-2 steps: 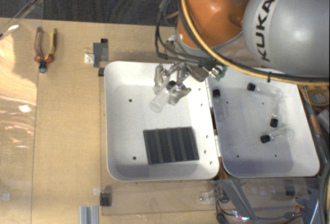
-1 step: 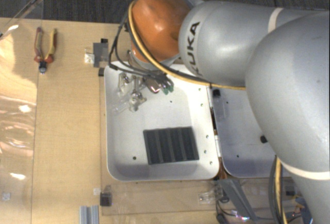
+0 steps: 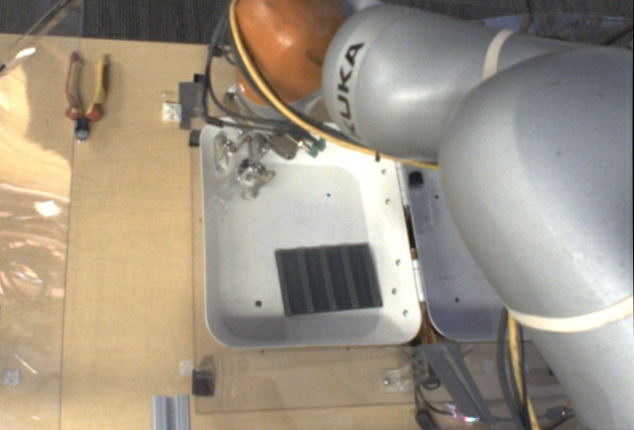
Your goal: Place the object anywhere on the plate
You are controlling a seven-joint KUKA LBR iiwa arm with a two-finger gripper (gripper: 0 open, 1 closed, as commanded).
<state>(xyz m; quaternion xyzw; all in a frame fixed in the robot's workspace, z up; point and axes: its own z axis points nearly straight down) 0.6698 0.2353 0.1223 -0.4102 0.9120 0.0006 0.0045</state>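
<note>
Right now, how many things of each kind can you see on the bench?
Shallow white bins: 2
Dark ribbed rectangular plate: 1
Red-and-yellow-handled pliers: 1
Grey robot arm with metal hand: 1
Total: 5

My arm wears smooth, softly glossy grey casing with a shiny orange band. Below me the white bin looks like matt plastic, holding a ribbed dark plate. The bench is pale wood.

Gripper over white bin — dark plate nearby.
</note>
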